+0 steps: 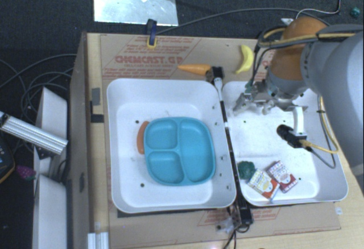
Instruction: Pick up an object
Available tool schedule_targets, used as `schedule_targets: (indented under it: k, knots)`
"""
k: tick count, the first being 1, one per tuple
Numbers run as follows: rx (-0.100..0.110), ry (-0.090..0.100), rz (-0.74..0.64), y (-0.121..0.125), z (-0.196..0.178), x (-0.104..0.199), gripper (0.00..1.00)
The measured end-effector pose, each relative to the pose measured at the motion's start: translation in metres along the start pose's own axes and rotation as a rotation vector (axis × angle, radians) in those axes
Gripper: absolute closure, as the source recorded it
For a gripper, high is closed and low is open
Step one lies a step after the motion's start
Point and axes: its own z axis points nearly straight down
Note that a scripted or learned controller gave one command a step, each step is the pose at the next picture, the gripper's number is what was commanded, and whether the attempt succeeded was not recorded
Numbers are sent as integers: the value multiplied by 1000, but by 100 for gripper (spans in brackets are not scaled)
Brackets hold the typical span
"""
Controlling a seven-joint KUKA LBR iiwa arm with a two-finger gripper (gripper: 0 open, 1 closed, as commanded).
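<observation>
My gripper (253, 104) hangs low over the back left corner of the right bin (327, 184), with the grey arm and its orange band behind it. Nothing shows in its grasp. At the front of that bin lie a dark green lump (246, 169), a yellow and white packet (262, 182) and a red and white packet (282, 175), all well in front of the gripper. In the left bin (122, 188) sits a blue divided plate (179, 148) with an orange sausage (140, 137) along its left side.
A banana (246, 59) and a carrot (192, 69) lie on the cardboard behind the bins. A black and white fitting with a yellow cable (291, 134) hangs from the arm over the right bin's middle. The ridge between the bins (225, 128) runs left of the gripper.
</observation>
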Motion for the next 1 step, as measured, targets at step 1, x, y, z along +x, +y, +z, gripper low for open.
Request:
schedule_targets:
  k: [1]
  knots:
    - [-2, 0, -1, 1, -11, 0, 100]
